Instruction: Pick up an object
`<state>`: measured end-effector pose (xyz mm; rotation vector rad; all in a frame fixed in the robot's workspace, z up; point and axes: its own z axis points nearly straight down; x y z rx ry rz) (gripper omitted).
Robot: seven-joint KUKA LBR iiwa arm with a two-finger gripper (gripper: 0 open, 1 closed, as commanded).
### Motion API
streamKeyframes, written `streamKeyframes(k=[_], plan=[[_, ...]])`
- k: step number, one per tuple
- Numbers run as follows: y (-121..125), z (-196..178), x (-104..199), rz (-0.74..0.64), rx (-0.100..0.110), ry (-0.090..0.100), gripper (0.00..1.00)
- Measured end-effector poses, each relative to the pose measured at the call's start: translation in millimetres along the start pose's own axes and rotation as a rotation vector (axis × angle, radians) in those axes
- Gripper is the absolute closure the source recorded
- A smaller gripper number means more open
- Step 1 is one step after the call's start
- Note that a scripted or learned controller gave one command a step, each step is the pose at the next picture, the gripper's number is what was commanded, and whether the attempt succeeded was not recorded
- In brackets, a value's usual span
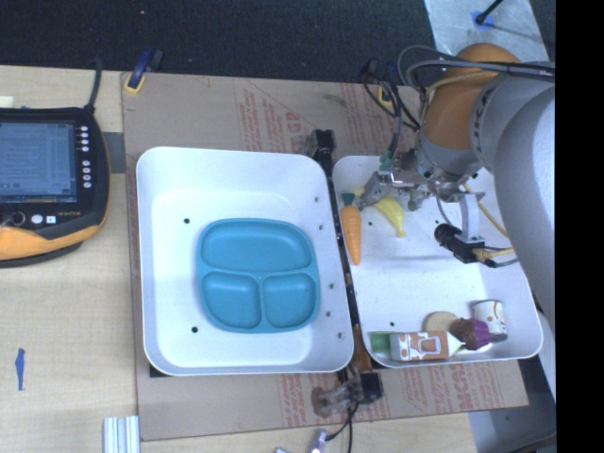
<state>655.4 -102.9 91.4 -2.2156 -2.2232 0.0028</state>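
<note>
In the right bin (429,286), a yellow banana (393,217) lies near the far left corner. An orange carrot (351,235) lies along the bin's left wall, with a small green piece (347,198) at its far end. My gripper (394,192) is low over the bin's far end, directly above the banana's upper end and just right of the carrot. Nothing is visibly lifted. The arm's grey body and orange band hide the bin's far right part.
At the right bin's near edge lie a small carton (418,346), a tan round piece (439,322), a purple item (471,331) and a small can (490,316). The left bin (170,253) holds a blue divided plate (257,274). A control tablet (42,182) sits far left.
</note>
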Motion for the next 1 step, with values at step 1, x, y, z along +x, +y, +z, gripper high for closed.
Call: streamKeyframes(k=[1], plan=[[-0.5, -10.5, -0.4, -0.005, 0.007, 0.001, 1.0]])
